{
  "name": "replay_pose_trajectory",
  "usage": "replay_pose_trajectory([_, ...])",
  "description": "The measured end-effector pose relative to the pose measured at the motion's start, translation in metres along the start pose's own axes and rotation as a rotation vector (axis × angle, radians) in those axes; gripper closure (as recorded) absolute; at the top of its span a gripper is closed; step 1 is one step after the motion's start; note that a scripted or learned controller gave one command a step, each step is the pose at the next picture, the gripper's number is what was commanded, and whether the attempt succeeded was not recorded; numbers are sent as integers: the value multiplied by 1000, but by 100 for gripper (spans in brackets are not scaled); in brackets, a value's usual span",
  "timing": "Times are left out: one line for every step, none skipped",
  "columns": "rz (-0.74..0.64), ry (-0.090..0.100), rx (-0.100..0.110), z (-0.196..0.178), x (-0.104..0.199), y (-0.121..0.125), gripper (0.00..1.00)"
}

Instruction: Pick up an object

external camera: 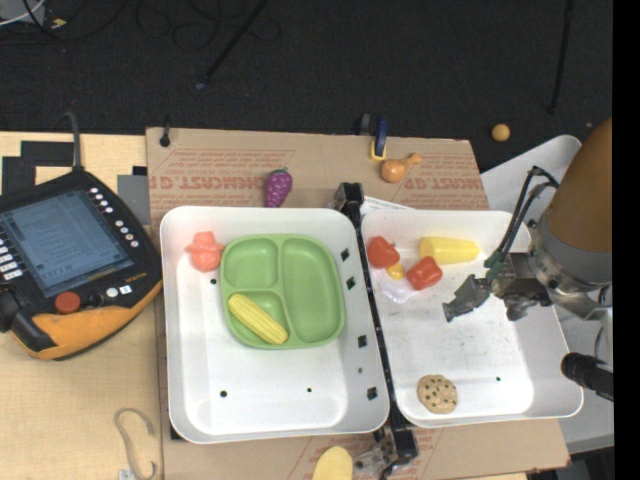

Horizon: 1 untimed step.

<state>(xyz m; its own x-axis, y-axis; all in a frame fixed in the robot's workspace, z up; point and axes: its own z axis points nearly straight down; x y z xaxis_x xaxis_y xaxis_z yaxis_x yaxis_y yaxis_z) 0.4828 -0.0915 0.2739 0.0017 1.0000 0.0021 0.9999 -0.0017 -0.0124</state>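
The pincer (478, 296) hangs over the right bin (520, 393), its dark fingers seemingly spread with nothing between them. Nothing lies directly under it, so closing here would likely grab air. The red pepper (424, 273) is nearest, just to its upper left, crowding a yellow piece (449, 250) and a tomato (383, 253); a descent there may nudge neighbours. The cookie (437, 393) lies apart, below.
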Motion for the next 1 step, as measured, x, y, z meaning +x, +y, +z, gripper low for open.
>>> replay_pose_trajectory([-2, -1, -9, -5, 0, 1, 0])
